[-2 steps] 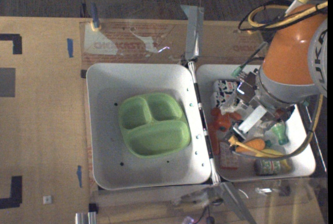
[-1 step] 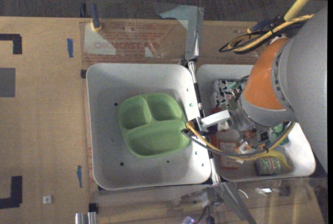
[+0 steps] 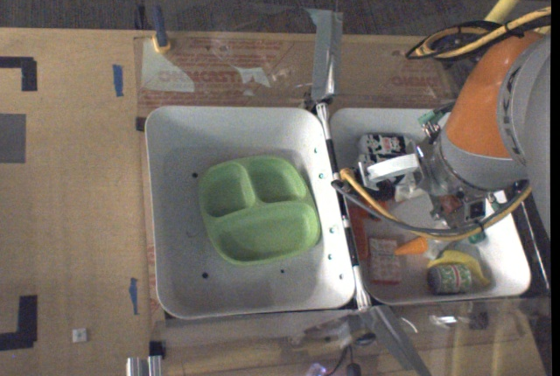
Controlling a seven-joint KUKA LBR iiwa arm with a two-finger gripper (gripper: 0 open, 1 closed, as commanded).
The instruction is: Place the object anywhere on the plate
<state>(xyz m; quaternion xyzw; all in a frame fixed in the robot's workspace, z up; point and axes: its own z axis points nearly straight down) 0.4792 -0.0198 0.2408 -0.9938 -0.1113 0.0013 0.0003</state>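
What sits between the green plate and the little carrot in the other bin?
In the camera view, between the green plate and the carrot lie the bins' adjoining rims and a small printed packet.

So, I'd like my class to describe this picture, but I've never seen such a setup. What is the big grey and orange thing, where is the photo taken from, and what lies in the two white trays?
The photo comes from one fixed camera above a bench, looking down at a slant. The grey and orange thing is a robot arm reaching in from the right over the right-hand shallow white bin. Its claw is hidden among cables and wrist parts, so I cannot tell whether it holds anything. In that bin lie small items: a yellow banana-shaped toy, a greenish can, a small orange piece and a black-and-white item. The left-hand white bin holds a green divided plastic plate, where an object is meant to go.
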